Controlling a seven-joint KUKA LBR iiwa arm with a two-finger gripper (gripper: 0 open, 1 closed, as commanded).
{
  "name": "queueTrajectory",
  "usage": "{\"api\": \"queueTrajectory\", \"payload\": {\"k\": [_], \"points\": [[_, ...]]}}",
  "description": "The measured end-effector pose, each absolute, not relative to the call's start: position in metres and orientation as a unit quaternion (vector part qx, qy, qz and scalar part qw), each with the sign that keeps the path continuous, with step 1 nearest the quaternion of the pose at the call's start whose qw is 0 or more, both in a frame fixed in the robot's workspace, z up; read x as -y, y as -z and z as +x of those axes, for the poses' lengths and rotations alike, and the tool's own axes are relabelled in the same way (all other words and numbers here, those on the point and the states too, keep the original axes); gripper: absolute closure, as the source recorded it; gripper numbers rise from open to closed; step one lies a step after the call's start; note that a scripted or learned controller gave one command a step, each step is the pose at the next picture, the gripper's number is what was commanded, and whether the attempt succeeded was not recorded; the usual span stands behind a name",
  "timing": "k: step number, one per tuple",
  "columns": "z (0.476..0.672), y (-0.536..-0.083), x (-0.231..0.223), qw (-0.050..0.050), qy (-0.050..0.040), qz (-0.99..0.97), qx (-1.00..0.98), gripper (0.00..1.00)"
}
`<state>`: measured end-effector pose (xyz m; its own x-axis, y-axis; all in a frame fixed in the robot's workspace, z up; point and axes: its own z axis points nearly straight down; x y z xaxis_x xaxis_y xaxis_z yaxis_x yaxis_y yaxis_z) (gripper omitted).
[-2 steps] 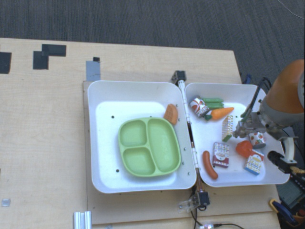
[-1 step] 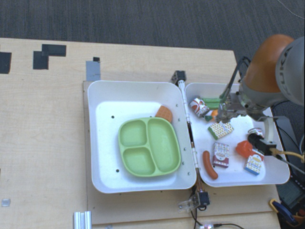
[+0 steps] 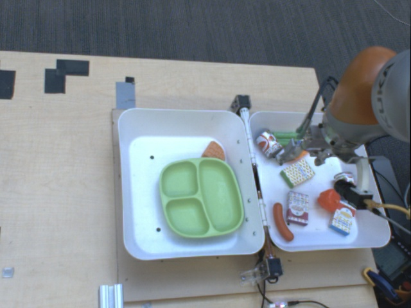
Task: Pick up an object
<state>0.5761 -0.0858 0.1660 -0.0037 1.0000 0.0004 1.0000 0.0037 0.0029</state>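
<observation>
Snack packet (image 3: pixel 298 171) lies tilted in the right bin (image 3: pixel 379 239), just at six o'clock of the gripper (image 3: pixel 300 150); finger state cannot be told.

Nothing legible here: the small can (image 3: pixel 269 144), the patterned carton (image 3: pixel 298 172), the red-and-white packet (image 3: pixel 297 208) and the blue-and-white box (image 3: pixel 343 221) all carry printing, but it's too small to read.
</observation>
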Motion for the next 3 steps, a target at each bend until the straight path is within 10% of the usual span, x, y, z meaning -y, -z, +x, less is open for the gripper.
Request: {"api": "queueTrajectory", "payload": {"k": [1,2,3], "points": [[0.487,-0.09,0.104,0.001,-0.0005,0.706,-0.708,0.0],[0.489,-0.101,0.103,0.003,-0.0026,0.706,-0.708,1.0],[0.528,-0.185,0.023,0.001,-0.0016,0.706,-0.709,1.0]]}}
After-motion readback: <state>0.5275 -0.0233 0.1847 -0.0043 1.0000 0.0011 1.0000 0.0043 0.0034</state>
